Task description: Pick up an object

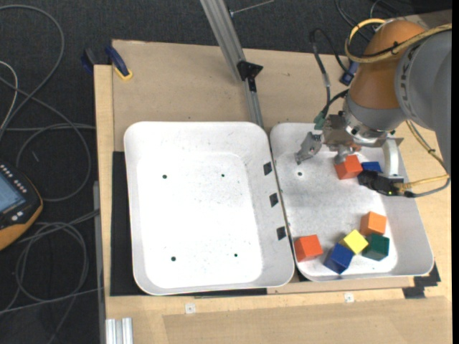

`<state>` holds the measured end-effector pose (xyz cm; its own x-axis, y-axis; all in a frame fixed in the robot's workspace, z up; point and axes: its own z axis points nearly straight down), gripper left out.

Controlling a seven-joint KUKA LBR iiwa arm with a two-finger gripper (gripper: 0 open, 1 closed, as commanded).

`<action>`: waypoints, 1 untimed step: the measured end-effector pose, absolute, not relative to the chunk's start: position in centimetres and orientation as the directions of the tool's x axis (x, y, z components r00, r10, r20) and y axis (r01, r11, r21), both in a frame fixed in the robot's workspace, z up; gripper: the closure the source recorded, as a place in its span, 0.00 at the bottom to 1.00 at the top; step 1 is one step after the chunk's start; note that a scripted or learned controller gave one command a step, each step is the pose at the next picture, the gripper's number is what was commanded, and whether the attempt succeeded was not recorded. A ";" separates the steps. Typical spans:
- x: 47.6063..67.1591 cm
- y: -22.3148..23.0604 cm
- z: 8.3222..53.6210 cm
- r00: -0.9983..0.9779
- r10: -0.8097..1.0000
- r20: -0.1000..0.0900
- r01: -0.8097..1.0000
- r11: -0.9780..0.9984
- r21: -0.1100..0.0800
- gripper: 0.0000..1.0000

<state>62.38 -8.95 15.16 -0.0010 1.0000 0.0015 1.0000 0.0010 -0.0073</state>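
The right bin (315,199) holds several small cubes. A red-orange cube (348,167) and a blue cube (371,168) lie at its far side, right under the arm's wrist. Along the near edge sit an orange cube (309,246), a blue cube (337,258), a yellow cube (354,241), a green cube (376,247) and another orange cube (373,223). My gripper (326,151) hangs over the far part of this bin, open, with nothing between its fingers. The red-orange cube lies just right of it, beside the right finger.
The left bin (143,192) is a white tray with a few dark dots. A metal pole (229,41) slants down to the bench behind the bins. Cables and a handheld pendant (14,203) lie on the floor at left.
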 end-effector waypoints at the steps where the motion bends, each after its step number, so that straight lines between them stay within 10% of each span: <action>1: 62.3 -8.9 9.8 0.000 1.000 0.001 1.000 0.000 -0.007 0.00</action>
<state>62.26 -8.86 9.83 0.0000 1.0000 0.0015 1.0000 0.0000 -0.0073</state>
